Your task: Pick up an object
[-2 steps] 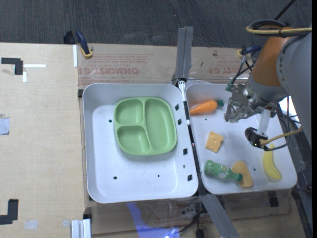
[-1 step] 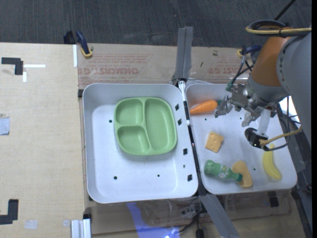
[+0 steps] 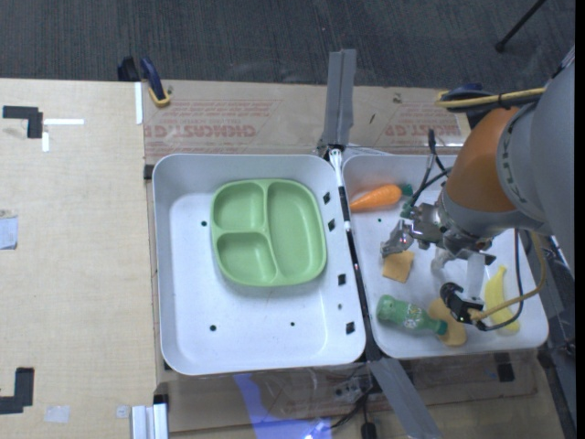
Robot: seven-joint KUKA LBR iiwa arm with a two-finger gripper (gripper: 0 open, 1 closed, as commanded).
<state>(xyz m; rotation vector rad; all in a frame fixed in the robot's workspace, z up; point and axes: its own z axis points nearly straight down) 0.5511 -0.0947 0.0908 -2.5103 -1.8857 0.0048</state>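
Cardboard-brown surface (image 3: 73,245) fills the left side, with black corner marks and bits of tape on it. Next comes the left bin (image 3: 183,337), which holds a green plate (image 3: 269,232) with three compartments, lying flat toward the bin's far half. A grey divider bar (image 3: 340,99) stands at the seam between the two bins. In the right bin (image 3: 370,254) a carrot (image 3: 376,198) lies near the far wall, tip pointing left. Nearer the middle sits a small tan block (image 3: 398,266), and the gripper (image 3: 409,236) hangs just above and beside it; whether its fingers are spread or closed cannot be told, and nothing is visibly held. Toward the near wall lies a green bottle (image 3: 407,315) on its side, touching an orange-yellow piece (image 3: 451,326). A banana (image 3: 496,293) lies farthest right, partly behind cables, below the arm's orange band (image 3: 480,167).
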